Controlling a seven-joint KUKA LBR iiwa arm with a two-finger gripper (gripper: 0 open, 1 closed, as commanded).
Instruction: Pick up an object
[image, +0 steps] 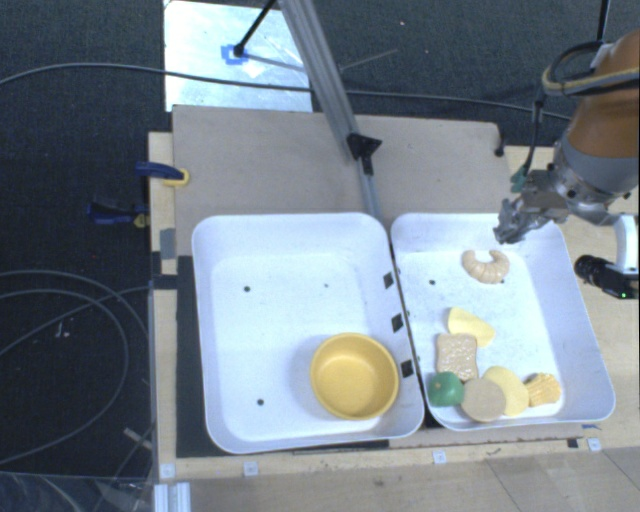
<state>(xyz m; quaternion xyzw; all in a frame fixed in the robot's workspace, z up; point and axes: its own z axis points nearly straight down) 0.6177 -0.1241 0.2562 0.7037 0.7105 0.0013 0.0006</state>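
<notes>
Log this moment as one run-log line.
phase: approach | gripper: above right bin back edge, nothing seen between fingers | nearest: croissant | left bin: yellow bowl

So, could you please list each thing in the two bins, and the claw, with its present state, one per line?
claw: above the right bin's far part, holding nothing visible
yellow bowl: upright in the left bin, near corner
croissant: lying alone, just below the claw
cracker: lying flat in the right bin
green piece: beside the cracker's near end
tan disc: lying flat, overlapping a yellow piece
</notes>
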